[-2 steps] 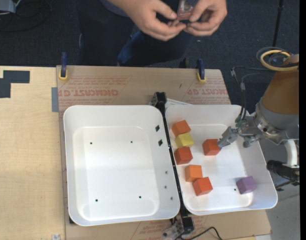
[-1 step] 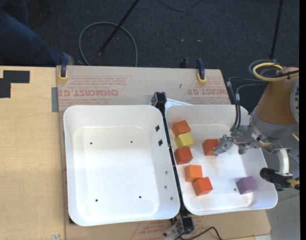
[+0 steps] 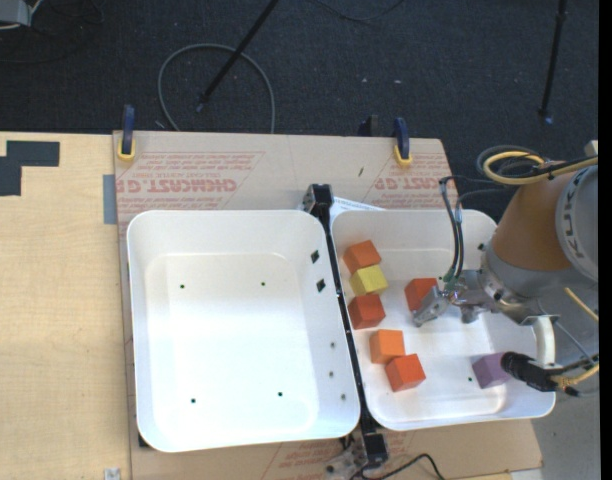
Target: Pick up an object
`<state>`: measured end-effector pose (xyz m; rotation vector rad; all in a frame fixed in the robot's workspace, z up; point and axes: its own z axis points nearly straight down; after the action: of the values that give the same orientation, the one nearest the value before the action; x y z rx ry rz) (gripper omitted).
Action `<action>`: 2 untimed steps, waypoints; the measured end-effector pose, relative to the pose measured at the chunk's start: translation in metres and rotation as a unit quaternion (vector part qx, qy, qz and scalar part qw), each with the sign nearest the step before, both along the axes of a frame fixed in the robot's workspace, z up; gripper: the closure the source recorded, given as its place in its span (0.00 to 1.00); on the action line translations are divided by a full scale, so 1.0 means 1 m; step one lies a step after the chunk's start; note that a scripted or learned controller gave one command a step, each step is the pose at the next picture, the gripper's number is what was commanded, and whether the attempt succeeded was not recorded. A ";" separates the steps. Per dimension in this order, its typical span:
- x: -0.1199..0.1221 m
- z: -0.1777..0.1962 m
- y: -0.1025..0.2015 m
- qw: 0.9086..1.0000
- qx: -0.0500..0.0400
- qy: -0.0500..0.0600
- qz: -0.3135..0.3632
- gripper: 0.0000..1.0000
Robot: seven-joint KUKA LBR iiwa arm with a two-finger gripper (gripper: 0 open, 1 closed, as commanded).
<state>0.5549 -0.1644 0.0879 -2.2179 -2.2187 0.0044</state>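
The right bin (image 3: 456, 408) holds several blocks. An orange block (image 3: 362, 255), a yellow block (image 3: 368, 280) and a red-orange block (image 3: 366, 311) stand in a column near its left wall. Below them sit another orange block (image 3: 387, 345) and a red-orange block (image 3: 406, 371). A red block (image 3: 420, 292) lies near the middle, and a purple block (image 3: 489, 370) rests at the lower right. My gripper (image 3: 441, 306) hangs low in the bin, right beside the red block on its right and lower side. Nothing can be seen held in it.
The left bin (image 3: 146, 268) lies alongside, sharing a black divider clip (image 3: 319, 200) at the top. The arm's orange band (image 3: 531, 230) and grey body cover the right bin's right edge. A black cable (image 3: 452, 228) runs down to the wrist.
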 end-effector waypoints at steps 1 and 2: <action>0.001 0.013 -0.001 1.000 -0.001 -0.002 0.000 1.00; 0.007 0.074 0.000 1.000 -0.001 -0.005 0.000 1.00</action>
<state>0.5617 -0.1644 0.1623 -2.2242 -2.2246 -0.0043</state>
